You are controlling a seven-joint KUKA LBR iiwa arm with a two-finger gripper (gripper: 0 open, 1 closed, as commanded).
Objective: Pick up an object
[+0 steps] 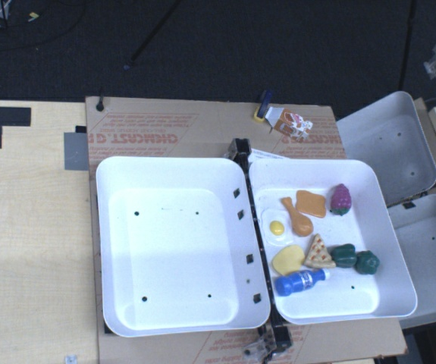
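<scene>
The right bin [388, 226] holds all the toys: a purple grape bunch [340, 199] near its far right corner, an orange slab [311, 203] and a drumstick [298, 218] beside it, a fried egg [277, 227] along its left wall, a pizza slice [318, 253], two green pieces [355, 258] and a blue bottle [299, 281] (lying flat) toward the near edge. The left bin [172, 249] sits alongside.

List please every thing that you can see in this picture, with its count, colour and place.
left bin: 1, white, on the cardboard sheet
right bin: 1, white, beside the left bin
bottle: 1, blue with white cap, right bin, near front
grapes: 1 bunch, purple, right bin, back
toast: 1, orange, right bin, back
drumstick: 1, orange, right bin
fried egg: 1, white and yellow, right bin
pizza slice: 1, right bin
green pieces: 2, dark green, right bin
yellow piece: 1, right bin
</scene>
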